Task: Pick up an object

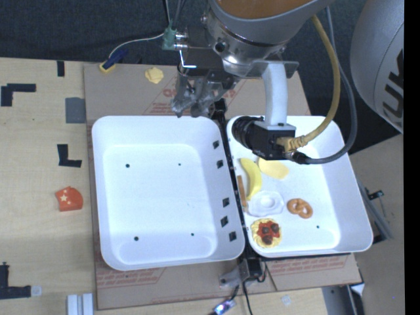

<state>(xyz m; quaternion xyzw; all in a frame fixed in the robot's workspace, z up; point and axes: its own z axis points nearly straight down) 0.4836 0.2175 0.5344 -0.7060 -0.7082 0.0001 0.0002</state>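
From my seat I saw the arm [275, 5] reaching in from the right, its gripper [197, 100] hanging over the far rim of the left bin [157, 195], near the divide between the two bins. The fingers were a dark tangle against the cardboard behind them, and I could not tell whether they were spread or closed; nothing showed between them.

The things to pick lay in the right bin [328, 195], all crowded toward its left side. A banana [252, 176] lay against the inner wall, with a pale yellow piece [275, 170] just beside it. Below them sat a white egg-like piece [265, 203], a pretzel [300, 208] to its right, and a small pizza [266, 231] nearest the front rim. A black unit [262, 136] on a white post [275, 97] stood over the bin's far end.

Outside the bins, a yellow scrap [154, 75] lay on the cardboard at the back, and a red piece [69, 199] lay well to the left on the bench [39, 176].
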